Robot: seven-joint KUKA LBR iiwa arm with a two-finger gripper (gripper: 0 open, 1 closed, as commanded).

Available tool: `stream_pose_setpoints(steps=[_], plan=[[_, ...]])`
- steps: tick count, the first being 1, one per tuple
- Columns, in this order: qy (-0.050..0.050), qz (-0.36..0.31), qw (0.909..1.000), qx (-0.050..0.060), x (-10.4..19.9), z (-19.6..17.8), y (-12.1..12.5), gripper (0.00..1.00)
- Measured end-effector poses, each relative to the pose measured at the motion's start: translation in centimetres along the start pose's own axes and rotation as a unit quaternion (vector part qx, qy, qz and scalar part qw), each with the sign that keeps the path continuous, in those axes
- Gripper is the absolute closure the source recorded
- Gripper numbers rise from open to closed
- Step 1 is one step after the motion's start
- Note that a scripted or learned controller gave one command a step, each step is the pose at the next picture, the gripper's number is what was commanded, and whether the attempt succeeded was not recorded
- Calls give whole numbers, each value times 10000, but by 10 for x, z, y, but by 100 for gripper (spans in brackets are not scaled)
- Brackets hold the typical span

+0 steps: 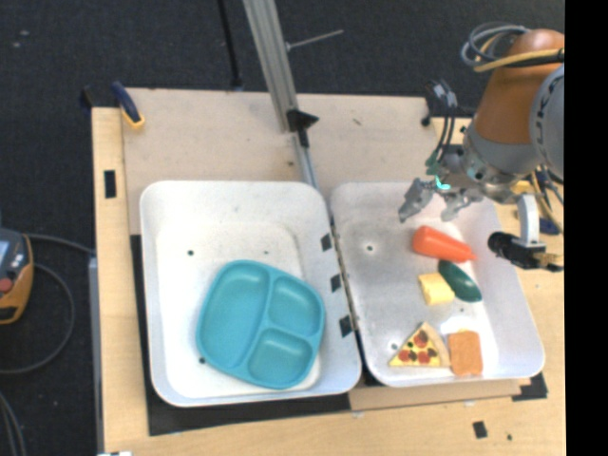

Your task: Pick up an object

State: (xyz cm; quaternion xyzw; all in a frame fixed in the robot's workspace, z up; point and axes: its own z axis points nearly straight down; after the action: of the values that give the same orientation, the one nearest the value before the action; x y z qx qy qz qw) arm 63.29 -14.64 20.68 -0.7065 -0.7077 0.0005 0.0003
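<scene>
Nearest the camera, at about five o'clock in the right bin (pixel 503 345), a pizza slice (pixel 419 348) lies flat beside an orange-brown slab (pixel 465 352); both sit loose on the floor of the bin, probably scattered there as candidates for the pick. At seven o'clock in the view, the left bin (pixel 171 217) carries a teal divided plate (pixel 260 323), set apart from the small items and so unlikely to be a target. Moving farther, around three o'clock in the right bin, a yellow block (pixel 436 289) touches a dark green piece (pixel 461 280), and just beyond them rests an orange carrot-like object (pixel 441 243), lying on its side. Farther still, at one o'clock in that bin, the gripper (pixel 438 200) hangs just above the carrot-like object's far end, its fingers spread apart with nothing between them. That stance suggests an approach to the nearest loose thing, which remains on the bin floor, not yet lifted. Beyond, a metal post (pixel 272 55) rises at twelve o'clock from the bench (pixel 209 131).
</scene>
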Motion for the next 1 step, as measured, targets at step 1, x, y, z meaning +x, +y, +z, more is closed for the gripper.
stream_pose_setpoints(steps=[1], plan=[[-2,-2,10000,-13,0,-1,1,0]])
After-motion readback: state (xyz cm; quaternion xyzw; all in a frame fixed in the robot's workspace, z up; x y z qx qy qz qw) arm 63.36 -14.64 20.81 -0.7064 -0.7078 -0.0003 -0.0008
